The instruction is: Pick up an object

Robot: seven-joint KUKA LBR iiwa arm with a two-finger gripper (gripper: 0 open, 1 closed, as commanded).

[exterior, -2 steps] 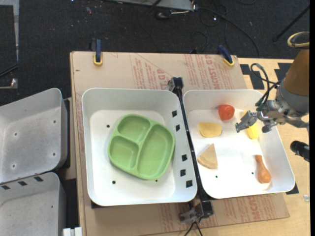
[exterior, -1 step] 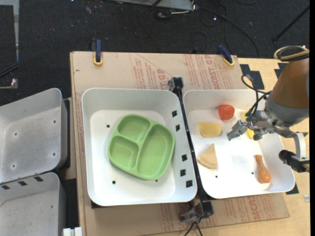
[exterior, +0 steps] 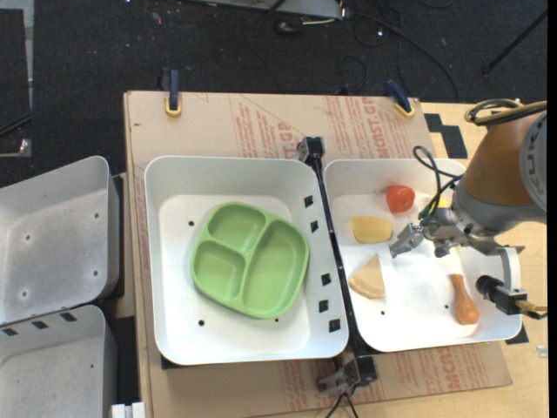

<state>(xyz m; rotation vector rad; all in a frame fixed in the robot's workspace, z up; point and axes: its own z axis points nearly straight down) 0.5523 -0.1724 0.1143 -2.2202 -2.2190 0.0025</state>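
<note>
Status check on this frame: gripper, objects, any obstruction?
Gripper over right bin, nothing visibly held. Tomato, yellow piece, wedge, drumstick lie loose. Nothing blocking.

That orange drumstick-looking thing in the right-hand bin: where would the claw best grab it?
Probably across the narrow upper shaft of the orange drumstick, coming straight down from above. It lies flat on the bin floor, lengthwise near-vertical in the view, bulb lowermost, so fingers closing left-to-right would span its thinnest part.
</note>
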